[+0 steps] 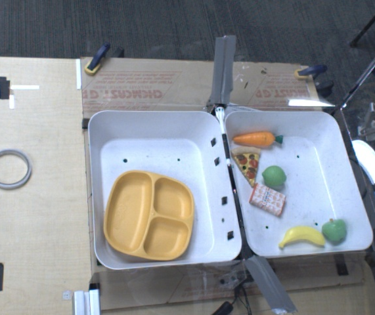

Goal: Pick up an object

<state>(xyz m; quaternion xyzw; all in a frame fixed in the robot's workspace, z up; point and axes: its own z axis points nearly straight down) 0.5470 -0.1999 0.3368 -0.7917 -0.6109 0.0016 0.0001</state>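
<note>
The right bin [315, 166] holds several toy foods. An orange carrot [256, 138] lies along its far side, with a pizza slice [247, 163] just below it by the left wall. A green round fruit [274, 176] sits beside a red and white packet [267, 199]. Near the front edge a yellow banana [302, 237] lies touching a green apple [334, 231]. The left bin [141, 136] holds a yellow three-compartment plate [150, 214] in its front half.
A roll of grey tape [8, 168] lies on the wooden bench at the far left. Cardboard [148, 87] held by blue clamps [97, 58] lies behind the bins. Dark stands and cables [371, 110] crowd the right side.
</note>
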